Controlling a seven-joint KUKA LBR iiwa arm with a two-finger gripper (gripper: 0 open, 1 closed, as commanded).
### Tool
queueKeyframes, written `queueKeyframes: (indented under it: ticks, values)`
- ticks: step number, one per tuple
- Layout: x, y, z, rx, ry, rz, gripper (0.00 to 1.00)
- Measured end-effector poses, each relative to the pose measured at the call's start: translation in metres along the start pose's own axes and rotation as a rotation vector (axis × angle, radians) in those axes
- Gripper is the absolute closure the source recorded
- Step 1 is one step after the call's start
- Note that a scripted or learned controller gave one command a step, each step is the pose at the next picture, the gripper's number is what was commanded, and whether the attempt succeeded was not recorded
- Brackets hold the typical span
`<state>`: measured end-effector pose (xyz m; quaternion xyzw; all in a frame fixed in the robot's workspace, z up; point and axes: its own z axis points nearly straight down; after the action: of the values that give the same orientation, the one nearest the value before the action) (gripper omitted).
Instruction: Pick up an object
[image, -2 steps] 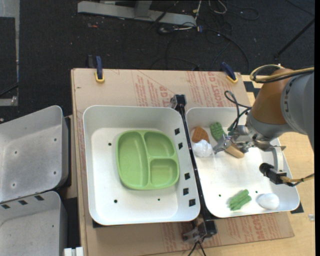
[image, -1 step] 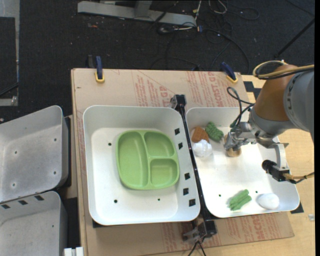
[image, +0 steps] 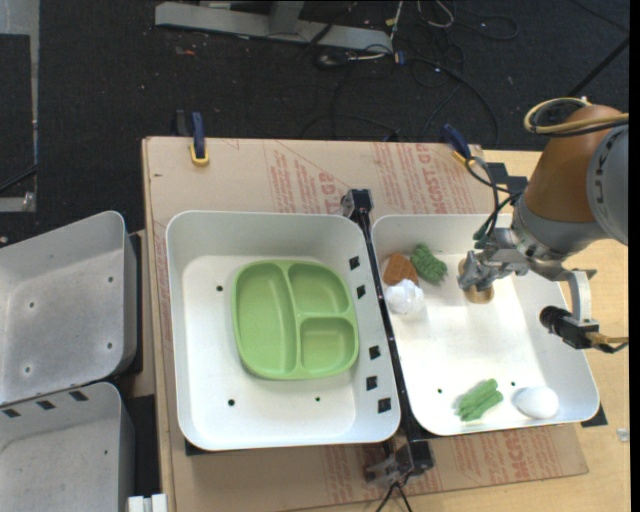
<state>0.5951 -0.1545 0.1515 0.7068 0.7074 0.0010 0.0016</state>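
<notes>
so the table (image: 260, 170) has two white bins sitting side by side on a sheet of printed cardboard. the left bin (image: 200, 250) has a green divided plate (image: 295, 320) lying flat in the middle of it, three compartments, nothing in them.

the right bin (image: 500, 340) is where the loose stuff is. up in the far left corner there's a little cluster: a brown object (image: 399, 267), a dark green leafy-looking thing (image: 429, 263) just to the right of it and touching or nearly so, and a white crumpled object (image: 405, 297) right in front of the brown one. then down at the near edge there's a lighter green bumpy piece (image: 478, 399) and a white egg-shaped object (image: 536, 402) just right of it, the two close but apart.

the arm (image: 575, 190) comes in from the right, orange band showing above the wrist. the gripper (image: 478, 283) is down low in the far part of the right bin, just right of the dark green thing and apart from it. honestly can't tell how it's set, the tip is a blur of metal from this angle, and i can't see anything in it.

blue clamps (image: 199, 140) hold the cardboard at the far edge.
</notes>
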Motion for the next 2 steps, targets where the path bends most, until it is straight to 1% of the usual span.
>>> queueKeyframes:
  ticks: [1,2]
  values:
    - [-0.004,0.007,-0.045,-0.002,-0.001,-0.001,1.00]
    - [-0.007,0.008,-0.088,-0.002,-0.001,-0.001,1.00]
